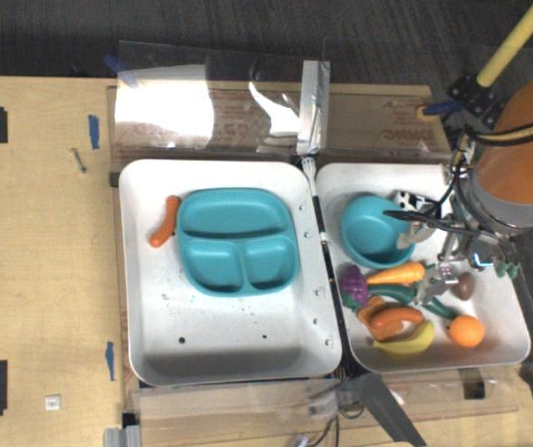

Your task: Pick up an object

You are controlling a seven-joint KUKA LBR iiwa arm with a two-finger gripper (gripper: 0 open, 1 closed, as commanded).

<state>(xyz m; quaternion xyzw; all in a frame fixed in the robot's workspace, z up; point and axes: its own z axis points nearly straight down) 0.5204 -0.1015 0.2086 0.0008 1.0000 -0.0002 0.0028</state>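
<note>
In the fixed overhead view, we see the grey arm's two-finger gripper [437, 277] low over the right white bin [513, 329], at the frame's lower right. We cannot tell its state in the clutter. It sits just beside an orange toy carrot [395, 274], above a yellow toy banana [412, 341] and a small orange ball [467, 331]. The arm's wrist hides the bin's upper right corner.

At centre left, the left white bin [145, 333] holds a teal divided plate [238, 238].
</note>
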